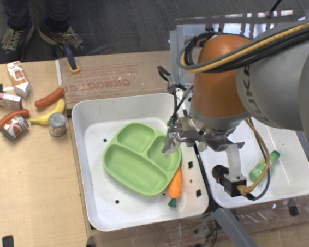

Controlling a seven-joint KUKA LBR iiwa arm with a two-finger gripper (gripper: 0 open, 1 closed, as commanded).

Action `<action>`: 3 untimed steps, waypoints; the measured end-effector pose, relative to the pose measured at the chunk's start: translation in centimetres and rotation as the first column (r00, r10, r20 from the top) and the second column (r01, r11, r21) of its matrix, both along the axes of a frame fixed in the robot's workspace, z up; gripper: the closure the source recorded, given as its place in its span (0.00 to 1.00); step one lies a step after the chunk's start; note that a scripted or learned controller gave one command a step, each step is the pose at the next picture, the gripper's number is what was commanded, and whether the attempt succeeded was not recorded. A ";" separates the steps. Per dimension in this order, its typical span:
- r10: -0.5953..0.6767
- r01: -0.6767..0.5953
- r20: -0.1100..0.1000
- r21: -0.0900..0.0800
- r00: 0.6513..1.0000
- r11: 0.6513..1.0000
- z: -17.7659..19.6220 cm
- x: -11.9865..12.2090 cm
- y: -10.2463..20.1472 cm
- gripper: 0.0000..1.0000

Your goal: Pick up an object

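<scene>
Fingers [171, 145] at green plate [134, 163] rim

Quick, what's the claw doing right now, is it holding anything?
Claw: over the green plate's right edge; open or closed cannot be told, and nothing is seen held.

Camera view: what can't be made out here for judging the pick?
- Pincer: whether it is open or shut; too small, blurred against the green plate.
- Right bin: much of its floor is hidden by the arm.
- Green object in the right bin: identity unclear, partly behind a cable.
</scene>
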State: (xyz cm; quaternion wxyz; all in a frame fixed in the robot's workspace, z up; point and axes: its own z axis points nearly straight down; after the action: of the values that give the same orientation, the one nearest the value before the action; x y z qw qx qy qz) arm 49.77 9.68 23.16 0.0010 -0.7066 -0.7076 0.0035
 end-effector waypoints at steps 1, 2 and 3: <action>-0.038 0.038 0.000 0.000 0.999 0.999 -4.1 -2.1 6.9 1.00; -0.083 0.083 0.003 0.000 0.997 0.997 4.2 -2.0 2.0 1.00; -0.082 0.082 0.003 0.000 0.997 0.997 4.2 -2.0 2.0 0.00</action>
State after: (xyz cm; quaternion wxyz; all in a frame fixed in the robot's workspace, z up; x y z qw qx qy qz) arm 47.79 11.66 27.36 0.0000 -0.7351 -0.6780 0.0026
